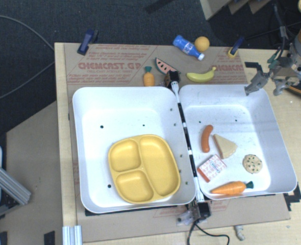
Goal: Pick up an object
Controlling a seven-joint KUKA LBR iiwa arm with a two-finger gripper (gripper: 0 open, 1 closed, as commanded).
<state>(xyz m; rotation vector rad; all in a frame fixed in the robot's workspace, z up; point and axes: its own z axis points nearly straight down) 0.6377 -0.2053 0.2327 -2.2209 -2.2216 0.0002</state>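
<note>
Brown board reads "CHEMCAST" (red letters).

White, both bins: left bin, right bin. Pale yellow, the divided plate toward the left bin's front edge. Red-orange, the sausage; cream, the cheese wedge; tan with dark specks, the cookie; red and white, the small packet; orange with a green tip, the carrot by the right bin's front edge. Yellow, the banana on the bench's far edge; blue with a white cap, the bottle.
</note>
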